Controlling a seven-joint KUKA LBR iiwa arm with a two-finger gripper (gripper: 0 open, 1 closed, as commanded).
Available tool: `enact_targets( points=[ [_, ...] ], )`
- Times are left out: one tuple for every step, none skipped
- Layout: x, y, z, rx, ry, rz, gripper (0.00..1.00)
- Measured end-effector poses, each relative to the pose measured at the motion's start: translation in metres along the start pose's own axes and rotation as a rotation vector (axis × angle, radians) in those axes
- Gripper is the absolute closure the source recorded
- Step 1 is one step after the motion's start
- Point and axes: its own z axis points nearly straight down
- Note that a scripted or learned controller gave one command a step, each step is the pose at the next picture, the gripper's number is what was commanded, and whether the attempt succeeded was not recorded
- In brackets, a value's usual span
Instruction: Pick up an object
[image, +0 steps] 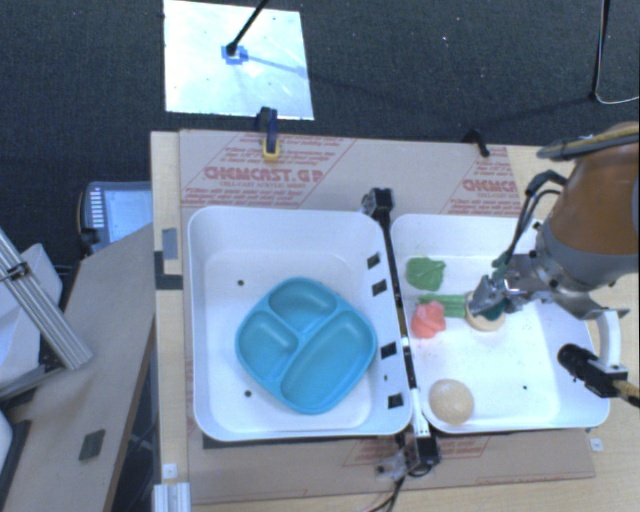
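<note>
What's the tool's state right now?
Tool: cannot be told; it sits low in the right bin, over a small round tan item.

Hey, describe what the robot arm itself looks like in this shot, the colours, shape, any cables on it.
The arm is a thick rounded body, grey low down with a broad orange band above the wrist. A thin black cable loops from its upper side down toward the wrist. The gripper is a small grey and silver metal block. A separate black bracket-like part sticks out below the arm.
</note>
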Motion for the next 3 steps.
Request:
enact_targets(
  points=[
    [0.05, 0.001, 0.008, 0.005, 0.003, -0.004, 1.0],
    [0.094, 0.0, 0.007, 0.006, 0.003, -0.005, 1.0],
    [0.149, -0.017, 0.01, 0.008, 0.004, -0.006, 1.0]
  ],
)
